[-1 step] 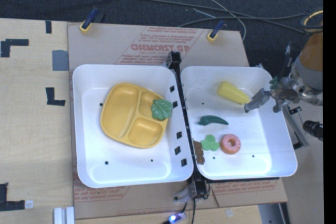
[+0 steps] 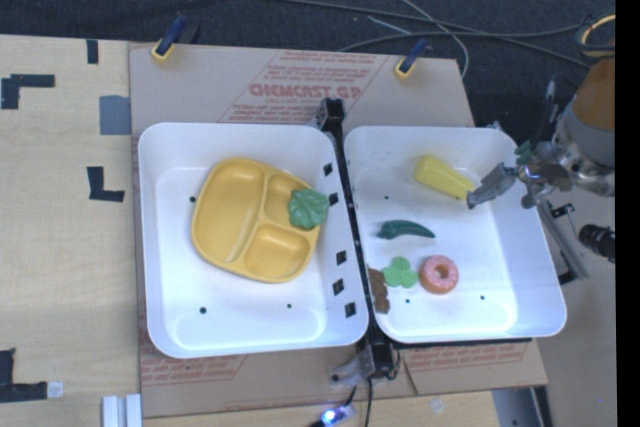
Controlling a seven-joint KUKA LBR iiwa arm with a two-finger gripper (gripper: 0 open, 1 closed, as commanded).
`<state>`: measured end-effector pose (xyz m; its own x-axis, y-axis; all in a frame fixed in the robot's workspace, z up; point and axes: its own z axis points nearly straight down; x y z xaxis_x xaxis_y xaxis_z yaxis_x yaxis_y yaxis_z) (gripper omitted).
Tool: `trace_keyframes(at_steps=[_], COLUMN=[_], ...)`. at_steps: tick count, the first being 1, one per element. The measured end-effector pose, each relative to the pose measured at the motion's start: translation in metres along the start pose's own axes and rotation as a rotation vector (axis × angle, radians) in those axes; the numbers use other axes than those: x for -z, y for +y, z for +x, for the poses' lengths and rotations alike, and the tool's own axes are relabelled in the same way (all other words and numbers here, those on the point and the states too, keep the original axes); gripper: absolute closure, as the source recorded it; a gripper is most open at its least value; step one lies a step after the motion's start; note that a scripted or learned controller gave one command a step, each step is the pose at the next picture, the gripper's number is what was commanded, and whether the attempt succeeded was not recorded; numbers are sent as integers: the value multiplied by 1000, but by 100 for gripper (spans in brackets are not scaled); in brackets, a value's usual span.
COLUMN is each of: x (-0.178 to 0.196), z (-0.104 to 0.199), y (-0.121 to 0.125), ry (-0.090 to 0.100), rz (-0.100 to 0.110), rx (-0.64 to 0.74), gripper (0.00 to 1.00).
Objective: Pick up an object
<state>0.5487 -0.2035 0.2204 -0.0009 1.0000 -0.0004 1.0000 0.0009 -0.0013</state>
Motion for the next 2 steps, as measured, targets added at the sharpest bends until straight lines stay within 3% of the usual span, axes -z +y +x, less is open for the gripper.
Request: trace_keyframes(at_steps=[2], x=[-92], z=[-6], y=[8], ry=[0], rz=[3], rx=[0], gripper=[0])
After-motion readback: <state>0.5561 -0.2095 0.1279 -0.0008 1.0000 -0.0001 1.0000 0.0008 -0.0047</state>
